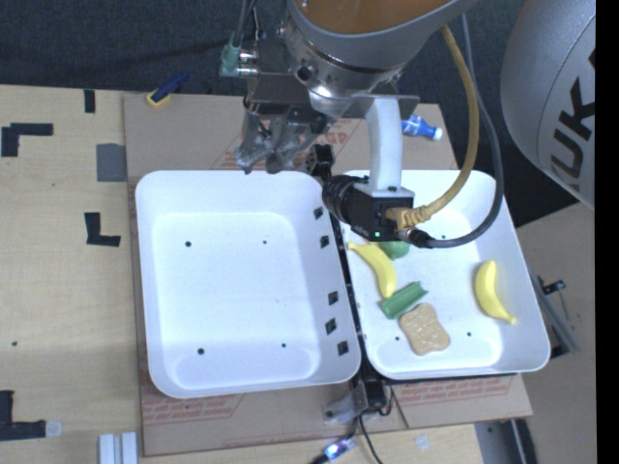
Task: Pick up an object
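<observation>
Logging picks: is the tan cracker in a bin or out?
In: the tan cracker lies in the right bin, beside a green piece.

Smooth white plastic bins (232, 259), faintly glossy, matt pale wood table (58, 288), brown cardboard sheet (184, 133) under the bins, glossy yellow plastic bananas (493, 293), rough tan cracker (426, 332), shiny bare-metal end effector (271, 148), grey satin arm casing (561, 75)

bench (58, 288): pale wood (black tape marks) | cardboard sheet (184, 133) | backdrop: dark
</observation>
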